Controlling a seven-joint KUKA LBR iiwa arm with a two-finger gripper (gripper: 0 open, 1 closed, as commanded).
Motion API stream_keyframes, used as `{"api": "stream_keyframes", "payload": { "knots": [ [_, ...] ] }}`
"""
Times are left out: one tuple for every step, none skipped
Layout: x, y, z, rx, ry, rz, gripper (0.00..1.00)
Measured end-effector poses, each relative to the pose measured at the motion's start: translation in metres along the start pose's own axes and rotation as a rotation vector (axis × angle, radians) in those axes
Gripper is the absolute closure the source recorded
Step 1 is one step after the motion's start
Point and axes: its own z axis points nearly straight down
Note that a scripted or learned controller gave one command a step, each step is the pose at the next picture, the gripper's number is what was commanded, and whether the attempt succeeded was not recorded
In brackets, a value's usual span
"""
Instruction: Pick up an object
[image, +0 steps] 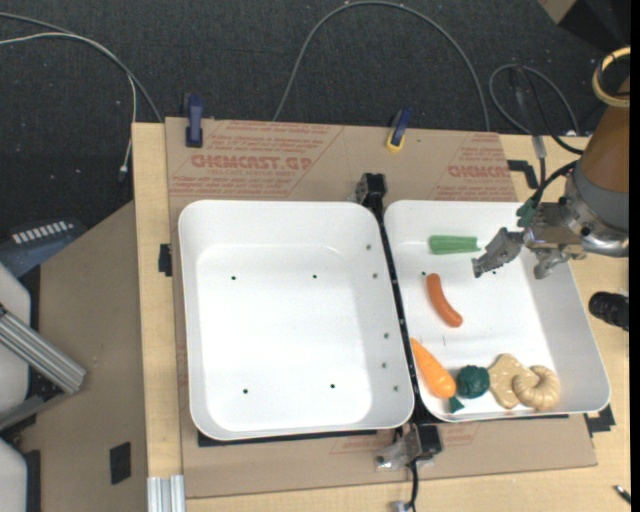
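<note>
Right white bin (570, 310): claw (520, 256) spread open, holding nothing; green piece (452, 244) just left of it.

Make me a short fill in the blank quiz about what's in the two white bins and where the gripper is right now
1. All the toy foods lie in the ____ bin as the camera sees it.
2. The gripper hangs just right of the ____ oblong piece.
3. The carrot lies against that bin's ____ wall.
4. The croissant sits in the bin's ____ corner, beside the dark green piece.

Missing words: right; green; left; near right
</note>
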Motion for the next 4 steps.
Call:
{"api": "stream_keyframes", "payload": {
  "knots": [
    [-0.007, 0.078, 0.176, 0.013, 0.002, -0.001, 0.00],
    [0.008, 0.053, 0.186, 0.002, 0.001, -0.001, 0.00],
    [0.000, 0.077, 0.185, -0.001, 0.000, 0.000, 0.00],
    [0.027, 0.082, 0.185, 0.000, 0.000, -0.002, 0.00]
  ]
}}
